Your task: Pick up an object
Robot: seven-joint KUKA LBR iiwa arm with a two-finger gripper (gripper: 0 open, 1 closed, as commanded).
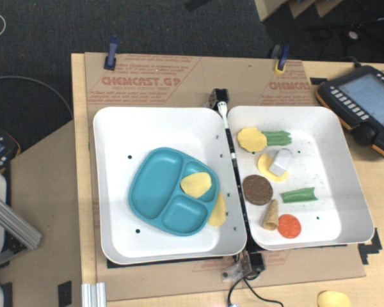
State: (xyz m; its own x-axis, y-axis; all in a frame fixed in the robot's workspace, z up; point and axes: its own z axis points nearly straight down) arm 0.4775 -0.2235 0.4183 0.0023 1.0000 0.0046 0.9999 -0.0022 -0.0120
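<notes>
Two white bins on tabletop (179,75). Left bin (115,133) holds teal tray (163,194), w/ a yellow piece (196,184) at tray's 3 o'clock. Right bin (326,139) holds small toy foods: brown disc (257,188) centre, red disc (289,226) at 5 o'clock. Gripper state: cannot tell. Risk, IMO: items crowd together, so a grab may nudge neighbours or slip off flat discs.

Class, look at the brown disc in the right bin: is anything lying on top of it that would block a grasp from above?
Nothing visible lies on the brown disc. Its top is bare. The cone lies just below it and the green piece to its right, both close beside it in the right bin, not over it.
</notes>
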